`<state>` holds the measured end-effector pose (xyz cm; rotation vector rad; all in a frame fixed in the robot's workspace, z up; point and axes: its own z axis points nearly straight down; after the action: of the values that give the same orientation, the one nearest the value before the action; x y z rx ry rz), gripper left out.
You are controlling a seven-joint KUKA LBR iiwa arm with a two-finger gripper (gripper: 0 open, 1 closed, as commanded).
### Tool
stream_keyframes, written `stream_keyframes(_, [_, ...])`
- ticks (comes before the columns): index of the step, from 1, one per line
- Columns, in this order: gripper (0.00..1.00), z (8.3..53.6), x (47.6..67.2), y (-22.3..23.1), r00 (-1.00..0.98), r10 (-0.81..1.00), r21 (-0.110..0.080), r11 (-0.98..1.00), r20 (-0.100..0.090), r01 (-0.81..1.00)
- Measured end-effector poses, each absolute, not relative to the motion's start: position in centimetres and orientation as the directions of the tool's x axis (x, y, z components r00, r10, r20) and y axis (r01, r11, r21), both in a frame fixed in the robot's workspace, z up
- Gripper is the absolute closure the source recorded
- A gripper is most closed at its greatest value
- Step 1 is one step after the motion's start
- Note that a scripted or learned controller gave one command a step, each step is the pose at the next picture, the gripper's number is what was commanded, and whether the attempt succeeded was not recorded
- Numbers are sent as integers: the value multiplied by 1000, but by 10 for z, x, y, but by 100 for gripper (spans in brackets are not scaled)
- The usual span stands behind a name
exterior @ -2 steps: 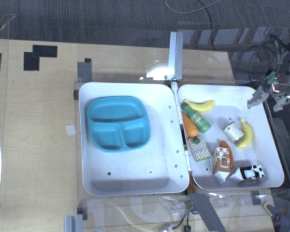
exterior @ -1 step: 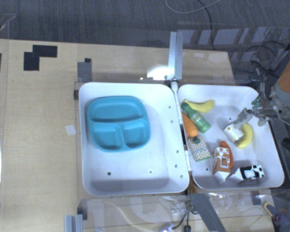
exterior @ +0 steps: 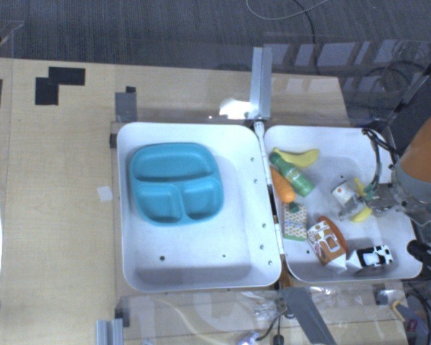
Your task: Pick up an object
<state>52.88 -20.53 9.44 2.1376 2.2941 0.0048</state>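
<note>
The right bin [exterior: 323,136] holds several small items. A yellow banana [exterior: 299,157] lies at its back left, with a green bottle [exterior: 294,177] and an orange carrot-like piece [exterior: 283,187] beside it. A patterned card [exterior: 295,222], a brown carton [exterior: 327,241] and a black-and-white toy [exterior: 374,256] lie toward the front. A small white item [exterior: 342,191] and a yellow piece [exterior: 360,215] sit at mid-right. My gripper [exterior: 362,204] is low in the bin right at those two, reaching in from the right. Whether it holds anything is unclear.
The left bin [exterior: 237,250] carries a blue divided tray [exterior: 176,181] in its back half. The arm's orange band [exterior: 425,153] hangs over the right bin's right wall. A metal post [exterior: 261,77] stands behind the divider between the bins.
</note>
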Motion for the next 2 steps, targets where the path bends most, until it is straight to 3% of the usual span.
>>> stream_keyframes(1, [100,106,531,-205,-71,997,11,71,-4,997])
stream_keyframes(2, [100,204,556,-132,235,972,6,-235,0,972])
